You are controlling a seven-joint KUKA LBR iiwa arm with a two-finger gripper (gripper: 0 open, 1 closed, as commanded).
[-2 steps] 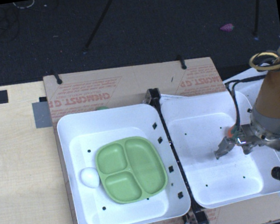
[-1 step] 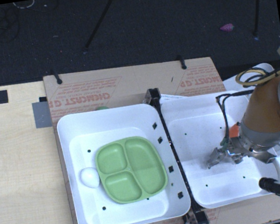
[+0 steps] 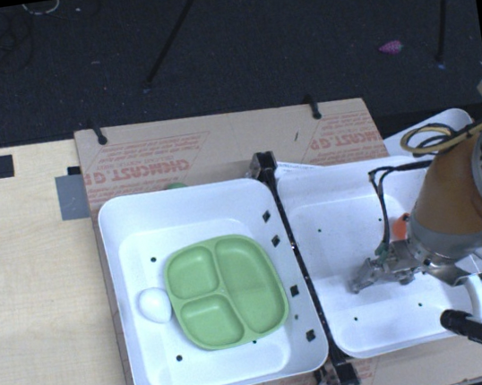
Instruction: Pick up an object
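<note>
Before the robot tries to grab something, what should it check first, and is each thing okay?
1. Something to grab: ok. A green divided plate and a small white ball lie in the left bin.
2. Gripper over a target: not ok. The gripper is low in the right bin, away from both things.
3. Gripper free of load: cannot tell. The view is too blurry there.
4. Ball clear of the plate: not ok. It sits right against the plate's left edge.
5. Path to the left bin: cannot tell. The black divider between the bins is in the way, and its height is unclear.
</note>
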